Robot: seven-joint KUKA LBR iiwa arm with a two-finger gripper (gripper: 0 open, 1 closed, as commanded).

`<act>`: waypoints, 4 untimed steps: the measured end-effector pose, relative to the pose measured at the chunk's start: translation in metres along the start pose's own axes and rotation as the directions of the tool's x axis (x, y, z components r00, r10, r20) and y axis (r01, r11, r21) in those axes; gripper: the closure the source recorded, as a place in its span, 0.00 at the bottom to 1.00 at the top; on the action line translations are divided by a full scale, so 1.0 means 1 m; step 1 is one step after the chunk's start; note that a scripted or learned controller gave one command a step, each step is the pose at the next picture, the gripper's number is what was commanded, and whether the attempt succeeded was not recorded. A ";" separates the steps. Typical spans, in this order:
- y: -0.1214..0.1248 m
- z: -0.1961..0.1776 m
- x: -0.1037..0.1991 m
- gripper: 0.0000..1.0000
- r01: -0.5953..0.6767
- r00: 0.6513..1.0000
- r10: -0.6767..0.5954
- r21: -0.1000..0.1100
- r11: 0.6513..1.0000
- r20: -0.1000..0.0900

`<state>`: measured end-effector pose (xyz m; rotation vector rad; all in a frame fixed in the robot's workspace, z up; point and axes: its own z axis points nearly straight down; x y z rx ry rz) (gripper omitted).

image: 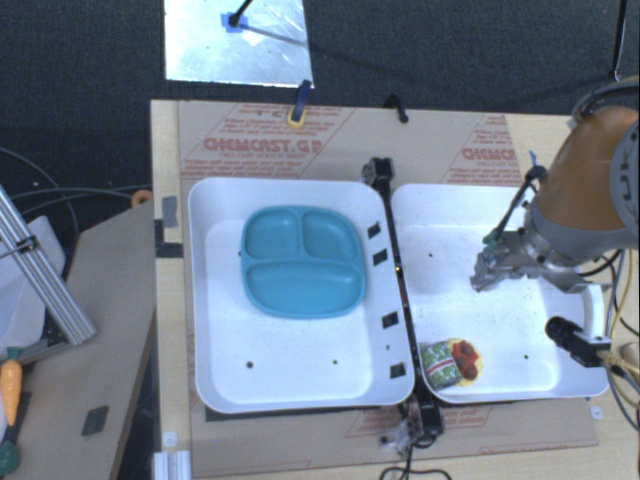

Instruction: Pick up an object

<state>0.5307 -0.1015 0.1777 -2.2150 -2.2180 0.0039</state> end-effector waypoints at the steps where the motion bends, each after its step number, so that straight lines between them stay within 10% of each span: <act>1: 0.035 -0.036 0.123 1.00 0.015 1.000 -0.015 -0.014 1.000 -0.001; 2: 0.005 -0.004 0.197 1.00 0.010 1.000 -0.010 -0.004 1.000 0.000; 3: -0.022 -0.049 0.211 1.00 0.005 1.000 -0.005 -0.010 1.000 0.001; 4: -0.036 0.015 0.219 1.00 0.000 1.000 0.000 -0.003 1.000 0.003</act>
